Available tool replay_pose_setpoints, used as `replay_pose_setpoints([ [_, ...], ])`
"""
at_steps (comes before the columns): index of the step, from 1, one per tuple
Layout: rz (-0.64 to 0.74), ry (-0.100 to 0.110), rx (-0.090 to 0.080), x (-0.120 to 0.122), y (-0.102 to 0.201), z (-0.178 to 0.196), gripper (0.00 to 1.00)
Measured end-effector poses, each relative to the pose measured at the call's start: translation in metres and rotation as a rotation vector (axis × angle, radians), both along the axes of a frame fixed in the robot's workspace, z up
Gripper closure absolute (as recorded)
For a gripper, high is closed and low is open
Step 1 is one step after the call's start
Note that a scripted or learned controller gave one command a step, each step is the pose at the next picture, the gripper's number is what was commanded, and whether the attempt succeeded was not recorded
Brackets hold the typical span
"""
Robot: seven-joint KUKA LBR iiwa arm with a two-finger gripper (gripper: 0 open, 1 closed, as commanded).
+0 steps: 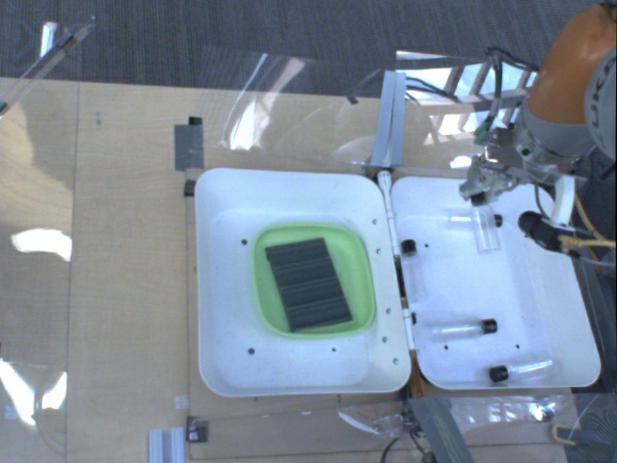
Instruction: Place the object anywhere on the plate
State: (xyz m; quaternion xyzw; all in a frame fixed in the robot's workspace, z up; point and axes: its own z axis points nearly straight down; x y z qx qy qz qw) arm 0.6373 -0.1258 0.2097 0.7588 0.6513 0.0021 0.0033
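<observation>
Grey metal gripper [479, 189], carried on the arm with the orange band [569, 61], hangs over the upper part of the right bin [569, 297]; whether it is spread or closed cannot be told from this angle, and nothing can be seen held in it.

Item, task object: clear plastic tube [485, 230], small, see-through, with a black cap at one side of its upper end. It lies flat on the right bin's floor just below the gripper, running roughly up and down the view. No contact with the gripper can be made out.

Item: second clear tube [461, 328], black cap at its right end, lying crosswise lower in the same bin.

Item: third clear tube [521, 368], black cap at its left end, near the bin's lower rim.

Item: loose black cap [408, 248], close to the right bin's left wall.

Item: green plate [362, 268], squarish with rounded corners, at the centre of the left bin [222, 355].

Item: dark ribbed block [308, 284], rectangular, slightly tilted, resting on the plate.

Writing: no brand, label or lettering is readable on any item.
</observation>
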Motion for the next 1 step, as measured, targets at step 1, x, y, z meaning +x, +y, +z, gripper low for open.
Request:
replay_pose_setpoints([
  [1, 0.057, 0.004, 0.003, -0.0719, 0.0651, -0.0247, 1.00],
])
